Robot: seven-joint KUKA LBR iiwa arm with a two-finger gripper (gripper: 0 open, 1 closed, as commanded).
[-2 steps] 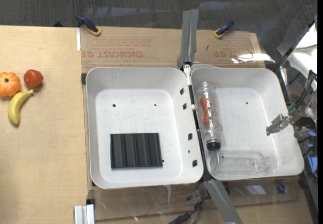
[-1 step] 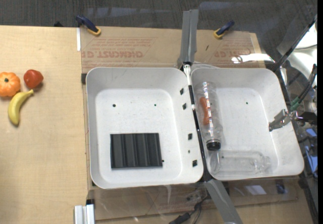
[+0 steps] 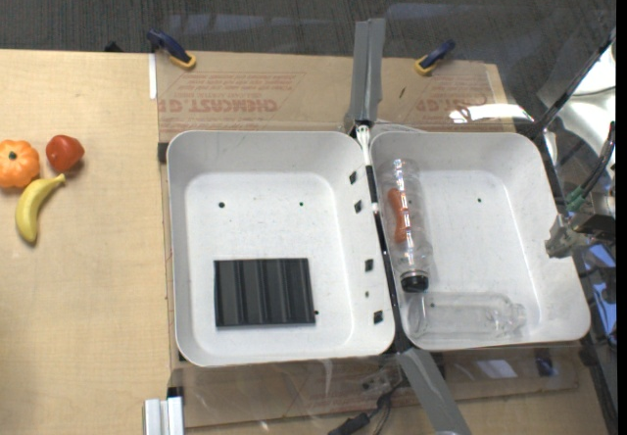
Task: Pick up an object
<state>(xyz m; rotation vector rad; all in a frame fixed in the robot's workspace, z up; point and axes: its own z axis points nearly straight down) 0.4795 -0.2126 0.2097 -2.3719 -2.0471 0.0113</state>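
A black ribbed rectangular block (image 3: 265, 292) lies flat in the front part of the left bin (image 3: 174, 227). In the right bin (image 3: 509, 144), a clear bottle with a red label and black cap (image 3: 406, 222) lies along the left wall, cap toward the front. A second clear bottle (image 3: 475, 315) lies on its side along the front wall. My gripper (image 3: 568, 235) shows as a small grey part at the right bin's right rim, with cables above it. It is apart from all three objects, with nothing visibly held.
On the wooden bench at far left lie an orange (image 3: 17, 165), a red fruit (image 3: 65, 153) and a banana (image 3: 34, 208). Cardboard (image 3: 255, 95) sits behind the bins, held by two clamps (image 3: 171, 48) (image 3: 434, 56). A grey divider (image 3: 367, 71) rises between the bins.
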